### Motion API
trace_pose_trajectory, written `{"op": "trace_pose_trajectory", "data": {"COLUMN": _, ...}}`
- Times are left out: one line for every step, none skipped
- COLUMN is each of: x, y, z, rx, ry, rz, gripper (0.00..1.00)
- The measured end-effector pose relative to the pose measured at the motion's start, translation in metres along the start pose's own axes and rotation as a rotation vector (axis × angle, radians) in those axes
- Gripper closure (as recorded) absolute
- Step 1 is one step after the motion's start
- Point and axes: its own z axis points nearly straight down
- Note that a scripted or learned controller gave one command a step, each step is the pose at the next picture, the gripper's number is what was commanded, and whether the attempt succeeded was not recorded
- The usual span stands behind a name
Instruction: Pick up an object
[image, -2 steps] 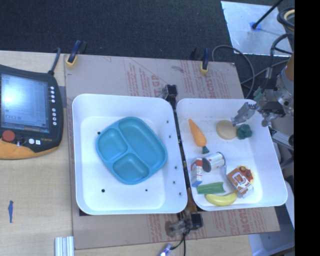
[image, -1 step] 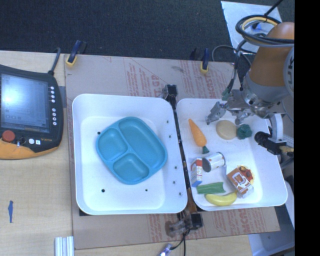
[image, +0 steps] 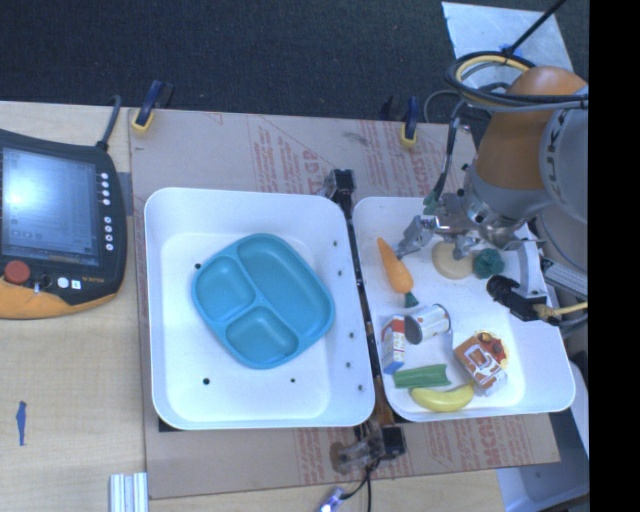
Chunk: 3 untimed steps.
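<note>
- camera view: arm is cut off at the right edge and hides part of the right bin's far corner.
- gripper hangs low over that bin, fingers spread fairly wide, nothing between them.
- carrot lies just beside it, apart from the fingers; banana sits near the front rim.

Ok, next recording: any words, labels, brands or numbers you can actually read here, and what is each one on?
No text here is legible.
Cardboard sheet under the bins: faint reddish printing, too blurred to read.
Small can and tube in the right bin: labels too small to read.
Orange box: print unreadable.
Pendant screen: washed out, nothing readable.
</note>
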Motion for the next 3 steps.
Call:
{"op": "trace_pose_trajectory", "data": {"x": -0.004, "y": 0.030, "z": 0.065, "rx": -0.001, "ry": 0.000, "rz": -0.001, "gripper": 0.00}}
{"op": "trace_pose_trajectory", "data": {"x": -0.002, "y": 0.030, "z": 0.075, "rx": 0.001, "ry": 0.000, "rz": -0.001, "gripper": 0.00}}
{"op": "trace_pose_trajectory", "data": {"x": -0.003, "y": 0.030, "z": 0.065, "rx": 0.003, "ry": 0.000, "rz": -0.003, "gripper": 1.00}}
